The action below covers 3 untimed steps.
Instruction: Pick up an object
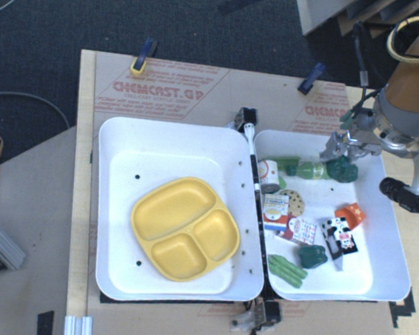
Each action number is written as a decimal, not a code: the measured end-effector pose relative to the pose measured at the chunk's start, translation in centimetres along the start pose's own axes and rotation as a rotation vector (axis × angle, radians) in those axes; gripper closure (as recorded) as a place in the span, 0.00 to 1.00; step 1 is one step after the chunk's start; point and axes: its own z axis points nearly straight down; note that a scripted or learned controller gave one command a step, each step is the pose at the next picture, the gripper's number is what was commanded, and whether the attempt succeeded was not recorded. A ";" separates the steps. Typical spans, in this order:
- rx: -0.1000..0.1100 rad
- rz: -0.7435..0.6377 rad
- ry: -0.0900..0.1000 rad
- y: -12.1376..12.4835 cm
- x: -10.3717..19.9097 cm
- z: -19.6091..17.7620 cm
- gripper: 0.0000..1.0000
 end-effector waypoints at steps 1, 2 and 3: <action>0.001 0.000 0.000 0.1 0.0 -2.4 1.00; 0.012 -0.003 0.004 -2.7 4.7 -1.4 1.00; 0.010 -0.005 0.005 -5.1 10.1 -2.8 1.00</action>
